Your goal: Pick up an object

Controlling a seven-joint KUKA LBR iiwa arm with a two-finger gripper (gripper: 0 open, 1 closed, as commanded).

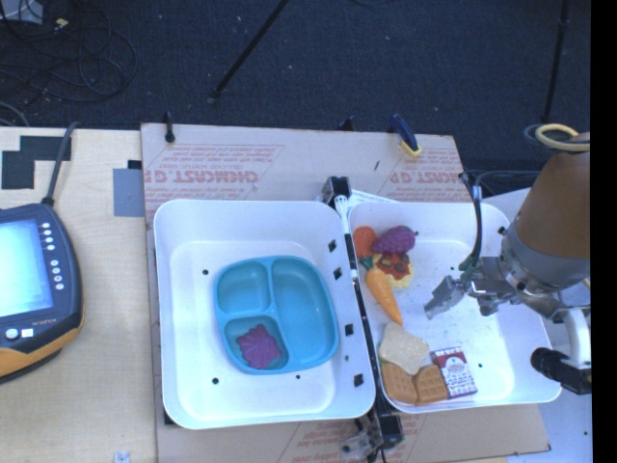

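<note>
- Dark carpet with trailing cables is filling the background, and the pale wooden bench (87,394) is carrying a cardboard sheet (289,162) under two white bins.
- Left bin (183,258) is holding a blue divided plate (275,313), with a purple toy piece (257,345) sitting in its lower-left compartment.
- Right bin (511,374) is holding the toy food: a purple grape bunch (393,240) near the top, an orange round piece (363,243) just beside it, and a carrot (385,296) lying at a slant below.
- A slice of bread (404,348) is resting near the front, crackers (417,386) touching its lower edge, and a small red carton (454,372) just beside them.
- The grey arm is reaching in from the right, and its pincer (445,297) is hanging over bare bin floor, right of the carrot and above the carton.
- Whether that pincer is wide or narrow, I cannot tell; nothing is showing between its tips.
- A handheld control pendant (29,287) is lying at the far left of the bench.
</note>
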